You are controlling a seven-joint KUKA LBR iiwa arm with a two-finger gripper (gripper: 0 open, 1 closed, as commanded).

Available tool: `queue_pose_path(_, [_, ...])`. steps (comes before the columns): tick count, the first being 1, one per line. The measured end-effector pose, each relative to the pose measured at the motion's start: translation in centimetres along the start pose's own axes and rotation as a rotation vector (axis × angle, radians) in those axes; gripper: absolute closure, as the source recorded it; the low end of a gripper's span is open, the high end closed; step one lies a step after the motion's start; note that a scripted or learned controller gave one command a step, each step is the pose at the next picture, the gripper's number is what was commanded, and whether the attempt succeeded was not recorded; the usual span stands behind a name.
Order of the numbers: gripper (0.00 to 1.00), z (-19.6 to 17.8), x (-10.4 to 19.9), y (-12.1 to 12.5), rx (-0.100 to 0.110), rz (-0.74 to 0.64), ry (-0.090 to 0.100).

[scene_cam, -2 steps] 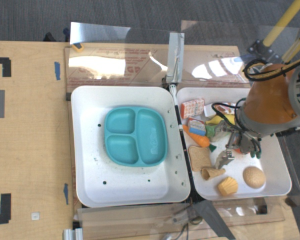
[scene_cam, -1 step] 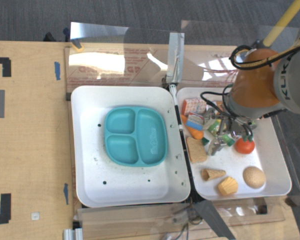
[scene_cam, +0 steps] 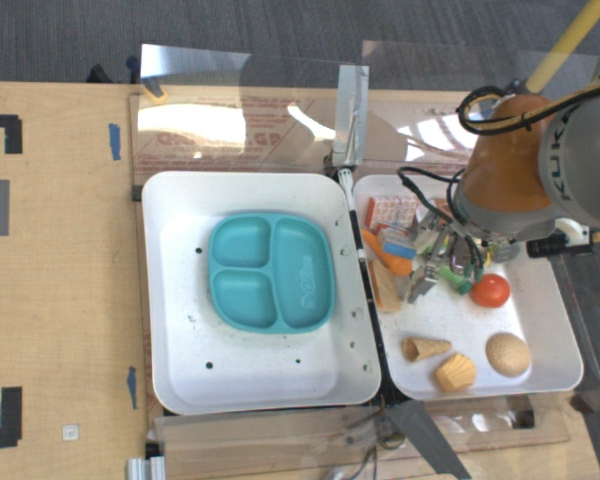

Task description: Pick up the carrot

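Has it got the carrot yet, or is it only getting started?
Not yet, it seems. The tool is down in the right bin, just beside the orange carrot, which lies on the bin floor. Nothing looks lifted. What is left is gripping the carrot and raising it.

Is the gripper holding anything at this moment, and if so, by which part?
It cannot be told. The gripper is low in the right bin beside the carrot, but clutter hides any contact.

Two bins sit side by side — the left bin (scene_cam: 170,268) holds a divided plate (scene_cam: 272,273) at its middle. In the right bin (scene_cam: 555,353), the carrot (scene_cam: 392,256) lies far-left, the tomato (scene_cam: 491,291) to its right — a cone (scene_cam: 426,348) near.
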State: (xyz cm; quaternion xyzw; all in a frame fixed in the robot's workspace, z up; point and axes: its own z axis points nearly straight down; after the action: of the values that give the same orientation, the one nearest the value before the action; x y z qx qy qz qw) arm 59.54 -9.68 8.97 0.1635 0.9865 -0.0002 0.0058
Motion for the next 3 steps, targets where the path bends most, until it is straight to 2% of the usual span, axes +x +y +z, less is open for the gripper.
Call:
queue_pose_path(1, [0.00, 0.1, -2.4, 1.1, -0.001, 0.024, 0.001])
queue_pose_path(2, [0.00, 0.1, -1.8, 0.8, -0.001, 0.104, 0.002])
queue_pose_path(3, [0.00, -0.1, 2.4, -0.3, -0.001, 0.183, 0.000])
